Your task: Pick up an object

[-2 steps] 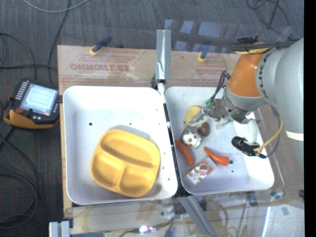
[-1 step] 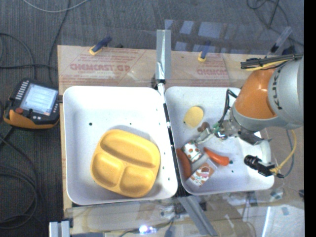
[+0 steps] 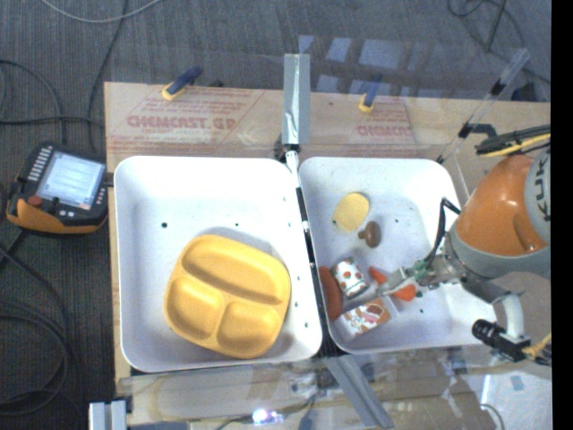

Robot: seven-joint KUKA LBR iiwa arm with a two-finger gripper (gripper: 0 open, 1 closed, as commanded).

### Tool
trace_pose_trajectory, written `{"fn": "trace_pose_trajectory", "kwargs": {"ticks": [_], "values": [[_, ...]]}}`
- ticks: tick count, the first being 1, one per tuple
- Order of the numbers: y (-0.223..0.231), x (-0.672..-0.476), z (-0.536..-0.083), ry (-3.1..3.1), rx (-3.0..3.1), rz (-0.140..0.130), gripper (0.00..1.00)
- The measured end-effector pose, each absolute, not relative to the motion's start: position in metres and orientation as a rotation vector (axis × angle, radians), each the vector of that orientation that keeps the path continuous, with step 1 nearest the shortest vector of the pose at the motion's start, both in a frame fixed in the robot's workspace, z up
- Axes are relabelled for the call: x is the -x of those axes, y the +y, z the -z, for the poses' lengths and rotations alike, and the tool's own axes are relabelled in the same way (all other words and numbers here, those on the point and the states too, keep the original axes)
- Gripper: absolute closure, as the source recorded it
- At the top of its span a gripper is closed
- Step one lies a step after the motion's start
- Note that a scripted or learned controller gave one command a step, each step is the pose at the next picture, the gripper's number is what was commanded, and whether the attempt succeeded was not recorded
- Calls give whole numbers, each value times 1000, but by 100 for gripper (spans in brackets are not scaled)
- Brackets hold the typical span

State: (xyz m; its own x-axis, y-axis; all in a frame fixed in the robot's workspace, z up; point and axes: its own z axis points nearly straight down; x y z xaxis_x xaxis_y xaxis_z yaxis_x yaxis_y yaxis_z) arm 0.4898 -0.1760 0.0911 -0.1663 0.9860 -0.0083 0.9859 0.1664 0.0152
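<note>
The pick is not done yet, as far as the view shows. The gripper (image 3: 414, 274) is low in the right bin (image 3: 421, 330), reaching in from the right toward a cluster of small things at the bin's near left. Whether it is spread or pressed together I cannot tell; it is too small and blurred, and nothing can be seen caught in it. So the grasp, the lift and the carry all seem left to do.

The likely targets lie just left of the gripper: an orange piece (image 3: 405, 291) right beside the tip, a red-and-white cup (image 3: 351, 279) lying on its side, and a printed packet (image 3: 367, 316) nearer still. A red strip (image 3: 329, 294) lies along the bin's left wall. They are packed close, some touching, so closing on one may nudge or drag a neighbour.

Farther off in the same bin sit a yellow disc (image 3: 352, 210) and a brown lump (image 3: 371, 233), apart from the cluster and out of the way.

The left bin (image 3: 143, 240) holds a yellow tray (image 3: 229, 296). A pendant (image 3: 59, 189) rests on the floor at far left.
</note>
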Motion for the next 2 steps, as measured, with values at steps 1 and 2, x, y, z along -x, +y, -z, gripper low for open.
{"fn": "trace_pose_trajectory", "kwargs": {"ticks": [1, 2], "values": [[-175, -493, -100, 2390, -2013, -14, 100], [-107, -524, -234, 2416, -2013, 3, 100]]}}
